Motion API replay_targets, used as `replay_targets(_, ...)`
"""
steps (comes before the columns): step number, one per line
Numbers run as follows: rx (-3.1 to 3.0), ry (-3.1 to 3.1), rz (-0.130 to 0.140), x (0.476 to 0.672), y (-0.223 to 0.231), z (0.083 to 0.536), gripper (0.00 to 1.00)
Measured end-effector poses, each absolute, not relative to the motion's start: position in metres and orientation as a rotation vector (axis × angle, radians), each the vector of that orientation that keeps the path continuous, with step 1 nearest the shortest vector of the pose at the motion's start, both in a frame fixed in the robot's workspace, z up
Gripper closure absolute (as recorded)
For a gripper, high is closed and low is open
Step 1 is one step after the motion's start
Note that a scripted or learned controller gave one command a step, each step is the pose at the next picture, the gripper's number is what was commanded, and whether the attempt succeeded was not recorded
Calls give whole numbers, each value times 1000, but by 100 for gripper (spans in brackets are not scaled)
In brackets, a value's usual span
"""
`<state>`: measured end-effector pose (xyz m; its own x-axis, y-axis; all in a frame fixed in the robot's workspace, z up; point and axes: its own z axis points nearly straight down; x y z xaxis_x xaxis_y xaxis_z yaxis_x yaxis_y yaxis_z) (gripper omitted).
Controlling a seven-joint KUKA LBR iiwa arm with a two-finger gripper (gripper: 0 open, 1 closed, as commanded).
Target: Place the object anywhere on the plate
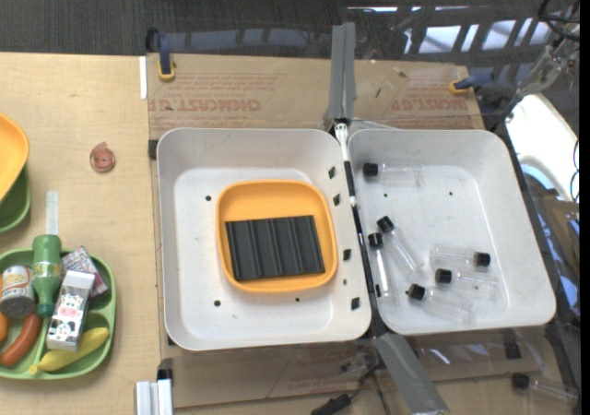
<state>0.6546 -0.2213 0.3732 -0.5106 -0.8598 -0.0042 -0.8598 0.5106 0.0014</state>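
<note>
Clear vials (398,243) with black caps in right bin (516,183): light, rigid, slippery, breakable; grip mid-barrel. Orange plate (277,198) awaits, left bin (184,219). Hand state: cannot tell.

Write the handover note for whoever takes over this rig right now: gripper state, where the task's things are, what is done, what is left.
Gripper: not in the camera view.
Things: the orange plate, with a dark ribbed insert, sits in the left bin. Several clear vials with black caps lie loose in the right bin.
Done: nothing from the right bin is on the plate yet.
Left: pick one vial, carry it over the divider, set it anywhere on the plate.
</note>
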Motion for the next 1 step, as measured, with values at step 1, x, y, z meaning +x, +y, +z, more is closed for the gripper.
replay_targets(1, -1954, 2453, 3, 660, -221, 372, 0)
